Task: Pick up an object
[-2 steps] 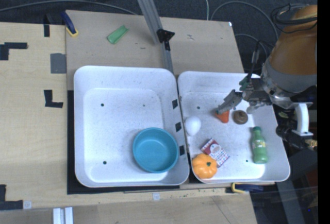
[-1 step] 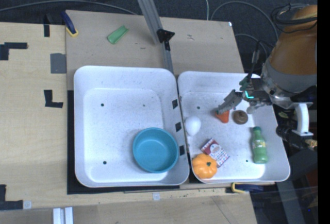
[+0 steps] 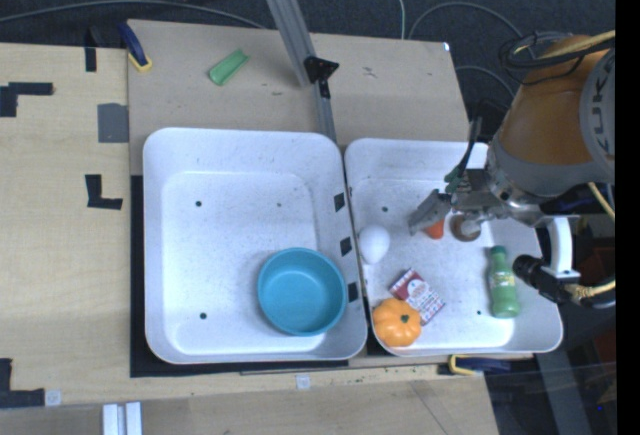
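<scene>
One small red thing sits in the right bin, just under the gripper, touching or nearly touching its tip; whether the gripper is clenched or released I cannot tell. Judging by this, the next move is a short drop straight down. A white egg lies to its left, a red packet and orange pumpkin nearer the front, a green bottle to the right. The left bin holds a blue bowl.

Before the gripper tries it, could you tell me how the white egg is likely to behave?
The egg looks round and smooth, so it would probably roll or slip from the fingers. It lies beside the right bin wall, which may crowd a grasp.
</scene>
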Robot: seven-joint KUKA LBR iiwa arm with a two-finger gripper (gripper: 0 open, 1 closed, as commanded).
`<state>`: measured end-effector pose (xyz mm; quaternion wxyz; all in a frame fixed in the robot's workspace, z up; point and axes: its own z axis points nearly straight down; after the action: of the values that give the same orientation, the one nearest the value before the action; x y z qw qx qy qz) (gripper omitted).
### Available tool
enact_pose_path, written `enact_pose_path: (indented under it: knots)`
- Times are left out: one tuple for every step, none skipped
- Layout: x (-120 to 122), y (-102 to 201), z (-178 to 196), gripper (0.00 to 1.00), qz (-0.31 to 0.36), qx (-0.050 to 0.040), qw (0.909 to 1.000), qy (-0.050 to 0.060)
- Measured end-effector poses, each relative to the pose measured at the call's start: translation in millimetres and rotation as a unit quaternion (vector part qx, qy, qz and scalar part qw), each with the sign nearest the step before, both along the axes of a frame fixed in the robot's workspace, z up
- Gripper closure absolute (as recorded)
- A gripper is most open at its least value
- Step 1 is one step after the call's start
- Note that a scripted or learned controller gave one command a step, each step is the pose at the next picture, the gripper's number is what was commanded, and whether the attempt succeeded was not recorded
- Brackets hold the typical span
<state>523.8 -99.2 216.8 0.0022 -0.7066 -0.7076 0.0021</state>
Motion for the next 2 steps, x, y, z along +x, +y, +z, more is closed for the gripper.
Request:
enact_pose_path:
  knots:
    - [-1,9,-62,0.00,0.000,0.0004,1.0000,0.001]
    - [-3,8,-126,0.00,0.000,0.0004,1.0000,0.001]
